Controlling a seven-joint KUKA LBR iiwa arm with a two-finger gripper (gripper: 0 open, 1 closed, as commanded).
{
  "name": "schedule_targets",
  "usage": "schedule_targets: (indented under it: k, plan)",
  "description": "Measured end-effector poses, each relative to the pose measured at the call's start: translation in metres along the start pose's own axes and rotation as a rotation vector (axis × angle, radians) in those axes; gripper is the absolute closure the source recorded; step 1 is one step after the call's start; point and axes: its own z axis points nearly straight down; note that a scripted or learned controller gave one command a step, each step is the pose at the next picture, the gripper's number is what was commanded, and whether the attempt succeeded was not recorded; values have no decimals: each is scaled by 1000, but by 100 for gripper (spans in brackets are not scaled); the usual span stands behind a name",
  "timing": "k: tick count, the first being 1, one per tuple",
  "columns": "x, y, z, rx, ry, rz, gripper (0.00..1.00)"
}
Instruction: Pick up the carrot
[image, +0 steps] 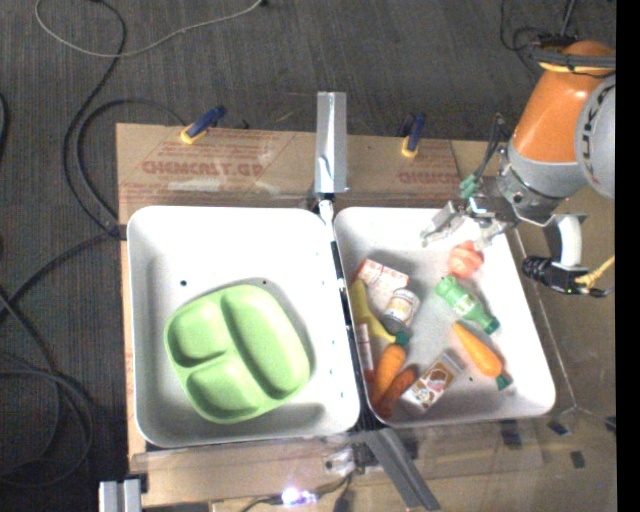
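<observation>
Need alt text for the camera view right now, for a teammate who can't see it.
The gripper hangs over the far side of the right bin, fingers spread with nothing between them, away from a carrot near the bin's right wall. More toy food is heaped along that bin's left side, and the left bin holds a green divided plate.

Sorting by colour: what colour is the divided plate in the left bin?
Light green, seen in the camera view: the divided plate.

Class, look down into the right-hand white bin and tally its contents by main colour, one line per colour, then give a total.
Orange, carrot-shaped toys: 3
Green plastic bottle: 1
Yellow banana-shaped toy: 1
Red-orange round toy: 1
Small printed cartons: 2
Small printed can: 1
Total: 9
</observation>
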Motion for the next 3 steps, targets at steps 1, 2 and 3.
schedule_targets:
  k: [1,2,3]
  plan:
    - [-39,-39,117,-2,0,-203,0]
    - [16,-49,126,-23,-14,-234,0]
    - [-10,-71,126,-26,-10,-279,0]
